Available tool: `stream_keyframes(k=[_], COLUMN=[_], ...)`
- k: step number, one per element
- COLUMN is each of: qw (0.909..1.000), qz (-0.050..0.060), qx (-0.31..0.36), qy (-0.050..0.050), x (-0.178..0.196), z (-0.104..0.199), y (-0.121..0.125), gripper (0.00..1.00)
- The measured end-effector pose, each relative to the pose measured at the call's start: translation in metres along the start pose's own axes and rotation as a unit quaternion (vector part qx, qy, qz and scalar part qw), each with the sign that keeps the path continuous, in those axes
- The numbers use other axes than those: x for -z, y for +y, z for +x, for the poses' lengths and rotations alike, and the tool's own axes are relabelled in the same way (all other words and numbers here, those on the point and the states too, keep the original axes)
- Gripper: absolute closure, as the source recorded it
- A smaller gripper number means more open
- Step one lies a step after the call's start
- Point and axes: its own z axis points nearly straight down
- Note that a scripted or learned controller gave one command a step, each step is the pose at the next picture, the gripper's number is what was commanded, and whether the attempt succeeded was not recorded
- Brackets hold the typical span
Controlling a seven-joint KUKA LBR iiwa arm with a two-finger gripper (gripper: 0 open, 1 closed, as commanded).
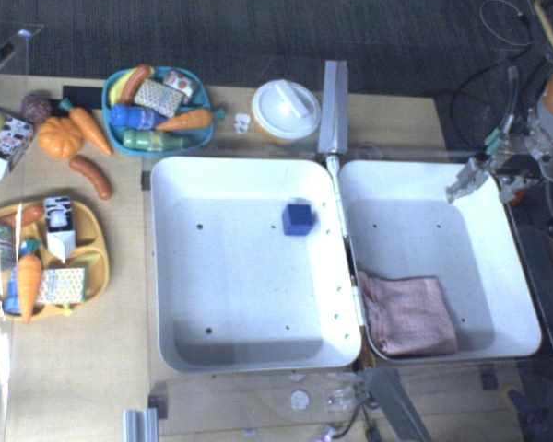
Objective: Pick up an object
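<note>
Here the gripper (464,184) hangs at the right bin's (498,343) two o'clock edge, gripping nothing; whether it is released or clenched I cannot tell. Nothing is lifted yet, so the whole pick remains. A pink cloth (407,315) lies crumpled at that bin's seven o'clock, its long axis roughly twelve-to-six. A blue cube (298,218), with no long axis, sits at the left bin's (194,339) one o'clock.

You've got a grey metal two-finger gripper (464,184) on a pale grey wrist, orange band above, thin cables alongside.
</note>
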Motion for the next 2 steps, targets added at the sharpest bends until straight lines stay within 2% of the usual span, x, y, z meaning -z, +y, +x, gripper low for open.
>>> stream_keyframes(k=[1, 2], qw=[0.9991, 0.9996], qz=[0.001, -0.006], qx=[-0.042, 0.029], qy=[0.0, -0.001], x=[-0.1, -0.193], z=[0.004, -0.029], y=[-0.054, -0.085], gripper=[0.0, 0.0])
